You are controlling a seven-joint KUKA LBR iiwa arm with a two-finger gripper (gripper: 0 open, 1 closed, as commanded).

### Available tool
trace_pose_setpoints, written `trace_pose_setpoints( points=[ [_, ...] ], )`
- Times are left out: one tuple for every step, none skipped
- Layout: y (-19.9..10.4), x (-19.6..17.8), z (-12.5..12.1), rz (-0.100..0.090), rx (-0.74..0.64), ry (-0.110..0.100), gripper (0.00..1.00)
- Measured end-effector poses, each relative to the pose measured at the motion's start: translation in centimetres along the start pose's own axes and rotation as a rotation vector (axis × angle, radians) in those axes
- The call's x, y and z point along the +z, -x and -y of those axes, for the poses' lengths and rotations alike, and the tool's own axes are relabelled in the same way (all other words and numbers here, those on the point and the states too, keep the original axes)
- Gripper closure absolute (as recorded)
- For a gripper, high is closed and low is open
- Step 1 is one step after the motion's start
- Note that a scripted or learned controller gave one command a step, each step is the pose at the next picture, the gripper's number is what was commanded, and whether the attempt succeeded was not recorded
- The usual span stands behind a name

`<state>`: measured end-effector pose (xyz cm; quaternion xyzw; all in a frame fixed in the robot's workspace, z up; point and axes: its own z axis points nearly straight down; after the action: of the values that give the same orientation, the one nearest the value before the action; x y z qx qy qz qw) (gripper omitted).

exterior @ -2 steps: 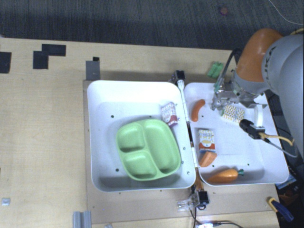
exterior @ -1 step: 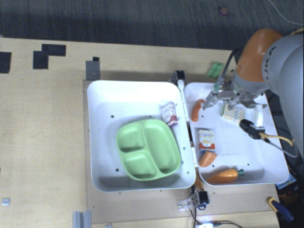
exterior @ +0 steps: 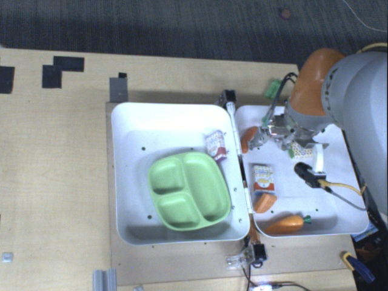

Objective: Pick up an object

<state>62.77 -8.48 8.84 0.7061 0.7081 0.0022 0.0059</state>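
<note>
- Desk (exterior: 60,162): pale wood, with two shallow white bins set side by side and touching along a shared edge.
- Left bin (exterior: 130,138): a light green divided plate (exterior: 189,190) with three compartments is seen lying flat, toward the near side of the bin.
- A small red-and-white packet (exterior: 216,144) is noted just beyond the plate's far right corner, close to the bin's right wall.
- Right bin (exterior: 339,205): four loose things are counted, all on its left half.
- An orange-red piece (exterior: 247,139) is placed at the far left, against the wall next to the left bin.
- A small white carton (exterior: 263,177) with an orange picture is found nearer the camera, about mid-bin.
- An orange wedge (exterior: 264,202) is seen just below the carton, touching or nearly touching it; which of the two cannot be told.
- A carrot-shaped orange toy (exterior: 284,224) with a green tip is laid along the near wall.
- Arm (exterior: 357,102): grey, with the orange band (exterior: 312,80) visible, reaching in from the right over the right bin.
- Gripper (exterior: 274,133): positioned over the far part of the right bin, just beside the orange-red piece and beyond the carton.
- Whether the gripper is spread or pressed together cannot be told from this angle; contact with any of the things cannot be judged either.
</note>
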Motion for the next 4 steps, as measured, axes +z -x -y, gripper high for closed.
trace_pose_setpoints(
  points=[
    [0.3, 0.1, -1.2, -0.001, -0.003, -0.016, 0.0],
    [0.0, -1.0, -1.4, -0.002, -0.005, -0.003, 1.0],
    [0.1, -1.0, -1.4, -0.001, -0.005, -0.003, 0.0],
    [0.0, -2.1, -1.6, -0.002, -0.008, 0.001, 1.0]
  ],
)
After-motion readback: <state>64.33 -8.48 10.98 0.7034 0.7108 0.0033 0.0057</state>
